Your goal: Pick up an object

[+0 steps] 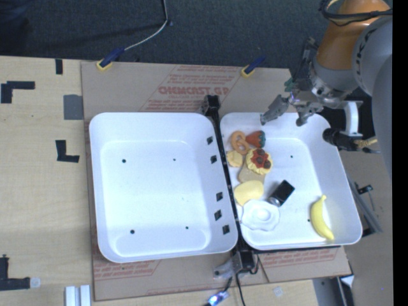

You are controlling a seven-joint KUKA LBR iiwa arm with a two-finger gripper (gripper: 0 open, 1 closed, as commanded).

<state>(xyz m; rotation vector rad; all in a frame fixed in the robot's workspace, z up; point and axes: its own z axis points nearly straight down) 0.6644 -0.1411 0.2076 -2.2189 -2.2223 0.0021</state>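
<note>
My gripper [288, 112] hangs open over the far edge of the right bin [319, 171], with nothing between its fingers. Below it and to the left lie a pretzel [239, 141], a red strawberry [256, 138] and a small pizza slice [259, 162]. Farther toward the front sit a pale yellow piece [248, 190], a white fried egg [260, 216] and a black block [281, 192]. A yellow banana [320, 218] rests in the bin's front right corner.
The left bin [156, 183] stands beside the right one, joined by black clips [220, 171] along the shared wall. Both sit on a cardboard sheet [185, 88]. A black cable [159, 18] runs across the dark floor at the back.
</note>
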